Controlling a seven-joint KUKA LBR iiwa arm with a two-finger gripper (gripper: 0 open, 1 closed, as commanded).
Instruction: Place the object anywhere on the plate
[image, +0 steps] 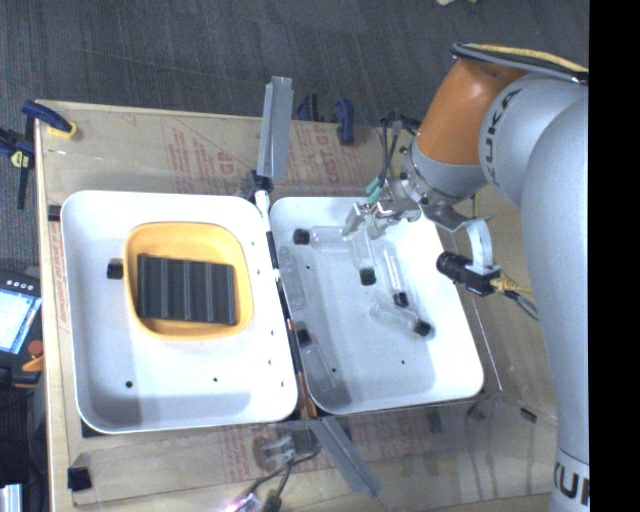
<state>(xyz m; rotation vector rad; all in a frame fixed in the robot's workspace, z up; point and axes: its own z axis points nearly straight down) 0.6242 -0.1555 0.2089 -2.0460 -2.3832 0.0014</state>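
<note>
Object to be placed not identifiable, gripper (383, 285) fingers spread over right bin (455, 375), pinching nothing, yellow plate (190, 238) in left bin (100, 395) bearing dark ribbed block (188, 288), arm (520, 130) cut off at right.

Dark grate (187, 289) atop plate (186, 236), seemingly

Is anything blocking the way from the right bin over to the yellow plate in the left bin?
Only the two bins' raised rims meeting between them. The yellow plate already carries a dark ribbed block, leaving just its border bare. The gripper hangs over the right white bin.
</note>
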